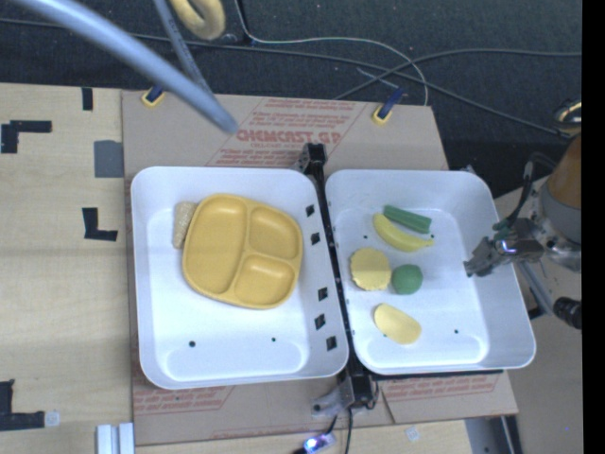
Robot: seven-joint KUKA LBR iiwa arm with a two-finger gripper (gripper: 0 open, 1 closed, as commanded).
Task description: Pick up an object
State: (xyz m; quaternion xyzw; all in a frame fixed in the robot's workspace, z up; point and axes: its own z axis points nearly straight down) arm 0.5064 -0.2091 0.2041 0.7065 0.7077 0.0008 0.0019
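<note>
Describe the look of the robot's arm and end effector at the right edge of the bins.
The arm's orange band sits over a grey wrist section. Below it the end effector is a small dark metal assembly with a tiny bluish light. A thin dark cable loops beside the wrist.

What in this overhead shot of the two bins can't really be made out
- Gripper: small and dark at the right bin's rim; finger state unreadable.
- Arm: cut off by the right edge of the camera view.
- Tan object in the left bin: mostly hidden under the yellow divided plate.
- Green piece: overlaps the banana, so its full shape is unclear.
</note>
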